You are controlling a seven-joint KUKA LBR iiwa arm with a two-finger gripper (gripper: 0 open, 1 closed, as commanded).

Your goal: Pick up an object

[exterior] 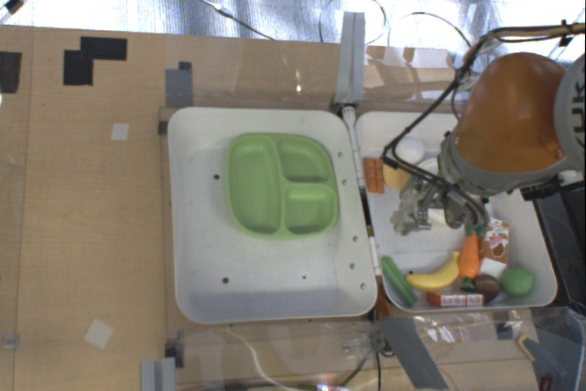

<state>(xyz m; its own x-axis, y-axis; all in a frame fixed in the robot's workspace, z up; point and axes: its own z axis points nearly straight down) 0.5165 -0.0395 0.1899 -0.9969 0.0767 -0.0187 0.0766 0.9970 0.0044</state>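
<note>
Camera view left you unable to tell the gripper's (423, 213) state above the right bin (546, 288); you needed to centre on the banana (438, 276) before descending.

The arm (540, 119) enters from three o'clock, its orange band bulging large at about two o'clock of the frame. Below it the grey wrist (467, 174) points down and toward eight o'clock. The gripper (417, 213) hangs at its end, metal fingers aimed downward, their spread unclear from here.
</note>
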